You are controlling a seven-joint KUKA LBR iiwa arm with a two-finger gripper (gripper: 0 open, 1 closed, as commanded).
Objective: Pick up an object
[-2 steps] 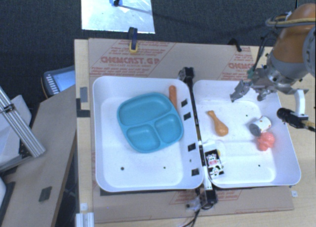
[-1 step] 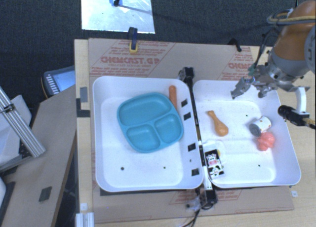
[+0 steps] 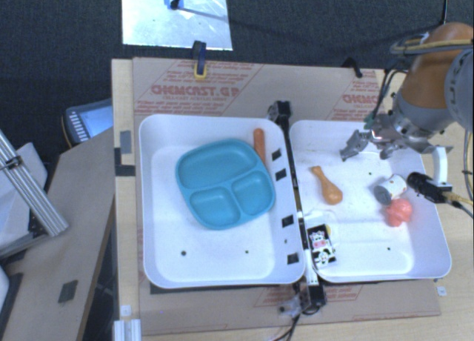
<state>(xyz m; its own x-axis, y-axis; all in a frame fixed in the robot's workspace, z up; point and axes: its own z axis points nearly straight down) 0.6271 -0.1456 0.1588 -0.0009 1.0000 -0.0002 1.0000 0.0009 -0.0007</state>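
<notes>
camera view: arm leans in from the right, gripper (image 3: pixel 368 141) hovering over right bin (image 3: pixel 370 262), fingers spread, clasping nothing.

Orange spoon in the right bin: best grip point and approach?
Grip the orange spoon across its narrow handle, the upper-left end, coming straight down from above. It lies flat on the right bin floor with bare floor around it; the handle is slimmer than the rounded bowl at the lower right, so the fingers should span it more easily.
</notes>
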